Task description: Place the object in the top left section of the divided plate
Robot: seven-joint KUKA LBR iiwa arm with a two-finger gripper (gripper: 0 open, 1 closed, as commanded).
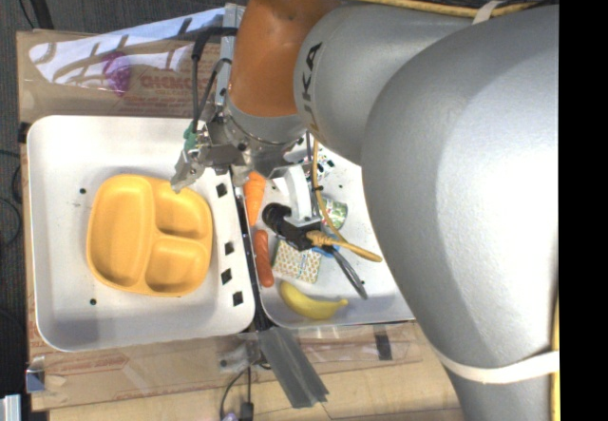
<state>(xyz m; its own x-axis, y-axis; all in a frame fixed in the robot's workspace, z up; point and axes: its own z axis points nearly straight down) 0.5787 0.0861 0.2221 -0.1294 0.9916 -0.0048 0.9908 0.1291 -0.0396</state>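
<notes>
Gripper (187, 170) low over the left shallow white bin (57, 315), at the upper right corner of the yellow plastic divided plate (119, 239). Open or closed cannot be told, nor whether anything is held. Plate flat on the bin floor, large compartment toward the view's left, two smaller ones toward the right. Across the dividing wall, in the right shallow white bin (370, 310), an orange carrot-shaped piece (255, 191) close along that wall, long axis running up and down the view. Just below it a reddish sausage-shaped piece (263, 258) on the same axis. Further out, a yellow banana (312, 301) lying crosswise, ends curled upward.
</notes>
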